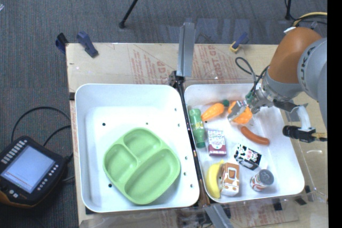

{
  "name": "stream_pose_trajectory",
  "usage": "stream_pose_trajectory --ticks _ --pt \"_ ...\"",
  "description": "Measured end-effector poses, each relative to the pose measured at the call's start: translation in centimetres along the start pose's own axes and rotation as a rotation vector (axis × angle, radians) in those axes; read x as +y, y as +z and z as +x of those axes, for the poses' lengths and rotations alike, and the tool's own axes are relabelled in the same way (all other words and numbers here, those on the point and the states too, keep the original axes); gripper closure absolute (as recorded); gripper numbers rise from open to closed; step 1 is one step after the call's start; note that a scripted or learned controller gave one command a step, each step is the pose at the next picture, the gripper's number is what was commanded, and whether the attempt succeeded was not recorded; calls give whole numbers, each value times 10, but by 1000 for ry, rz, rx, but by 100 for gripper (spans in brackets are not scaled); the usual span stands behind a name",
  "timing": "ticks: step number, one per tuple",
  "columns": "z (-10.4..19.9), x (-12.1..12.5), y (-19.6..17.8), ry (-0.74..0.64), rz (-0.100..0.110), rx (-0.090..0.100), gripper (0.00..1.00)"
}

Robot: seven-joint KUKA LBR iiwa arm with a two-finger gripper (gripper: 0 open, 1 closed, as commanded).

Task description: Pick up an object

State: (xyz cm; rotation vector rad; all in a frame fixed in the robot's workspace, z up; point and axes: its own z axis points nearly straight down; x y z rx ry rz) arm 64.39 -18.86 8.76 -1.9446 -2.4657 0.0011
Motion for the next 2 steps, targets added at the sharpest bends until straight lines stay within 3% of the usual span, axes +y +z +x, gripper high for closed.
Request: stream_pose_trajectory --ticks 1,2 --pt "0 -1 -9 1 2 2 100" --pt "27 5 -12 -298 3 3 100"
